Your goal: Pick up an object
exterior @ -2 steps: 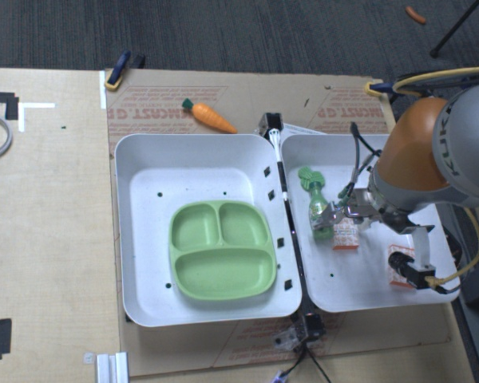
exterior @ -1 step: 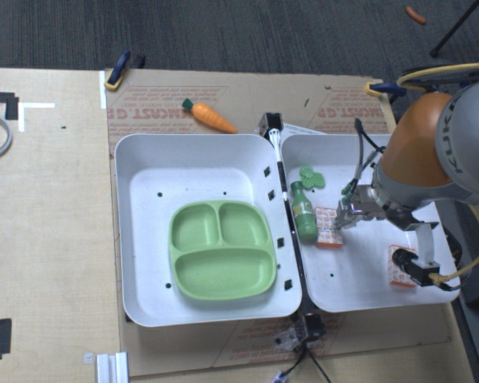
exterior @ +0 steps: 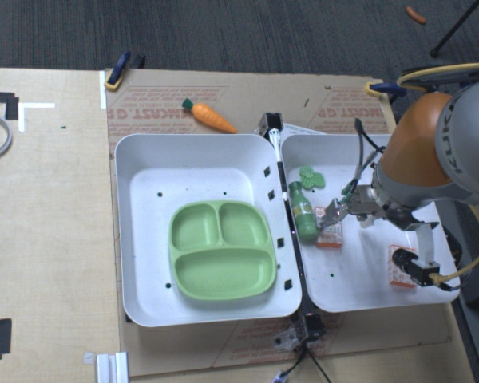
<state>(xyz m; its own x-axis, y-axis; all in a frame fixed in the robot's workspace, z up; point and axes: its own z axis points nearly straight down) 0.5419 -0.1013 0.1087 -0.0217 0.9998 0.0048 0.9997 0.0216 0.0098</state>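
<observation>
The grey arm's two-finger gripper (exterior: 336, 215) hangs low in the right-hand white bin (exterior: 359, 294), right of centre frame, just beside a green plastic bottle (exterior: 304, 214) and above a small red-and-white packet (exterior: 329, 239). Whether its grip is spread or closed cannot be told. The packet looks the likeliest target; a clean pick would mean centring over it, clear of the bottle, before closing.

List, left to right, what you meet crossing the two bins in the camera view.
plate → bottle → tool → right-hand packet
</observation>
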